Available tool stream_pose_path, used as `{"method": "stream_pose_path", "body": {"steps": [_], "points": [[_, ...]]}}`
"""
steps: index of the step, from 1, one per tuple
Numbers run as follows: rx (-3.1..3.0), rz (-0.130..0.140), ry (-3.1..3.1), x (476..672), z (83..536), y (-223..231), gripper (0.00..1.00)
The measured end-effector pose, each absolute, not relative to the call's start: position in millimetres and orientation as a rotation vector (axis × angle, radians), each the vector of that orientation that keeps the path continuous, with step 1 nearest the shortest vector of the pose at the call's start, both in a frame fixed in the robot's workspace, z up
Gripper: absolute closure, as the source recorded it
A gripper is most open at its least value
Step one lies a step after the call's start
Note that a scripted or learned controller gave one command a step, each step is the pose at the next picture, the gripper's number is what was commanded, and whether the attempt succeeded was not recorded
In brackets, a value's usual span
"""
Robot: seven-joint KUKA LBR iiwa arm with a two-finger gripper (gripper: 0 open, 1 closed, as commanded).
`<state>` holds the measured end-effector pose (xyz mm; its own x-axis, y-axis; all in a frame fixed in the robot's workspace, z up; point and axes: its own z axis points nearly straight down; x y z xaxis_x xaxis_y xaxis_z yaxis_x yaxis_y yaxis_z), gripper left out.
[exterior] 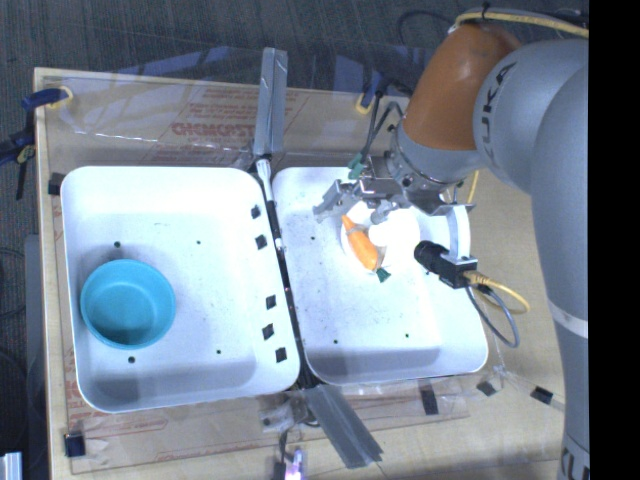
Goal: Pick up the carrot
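The carrot (pixel 362 247) is orange with a small green end (pixel 383 275). It lies at a slant in the right bin (pixel 380 358), towards the bin's upper middle. My gripper (pixel 357 208) hangs over the carrot's upper end, reaching in from the right under the orange wrist band. Its grey fingers (pixel 329 204) are spread apart on either side of that end. The gripper is open, and the carrot's body extends below it down to the right. The wrist hides the bin's far right corner.
A blue bowl (pixel 127 303) sits in the lower left of the left bin (pixel 160 203). A dark divider with clips (pixel 276 288) separates the bins. A black camera unit and yellow cable (pixel 447 262) hang off the wrist over the right bin's right side.
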<state>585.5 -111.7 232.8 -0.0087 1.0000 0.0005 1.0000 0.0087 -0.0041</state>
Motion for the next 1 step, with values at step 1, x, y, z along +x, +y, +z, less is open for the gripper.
{"method": "stream_pose_path", "body": {"steps": [1], "points": [[-2.176,0.004,-2.263,572.4,195.2,-165.8,0.00]]}}
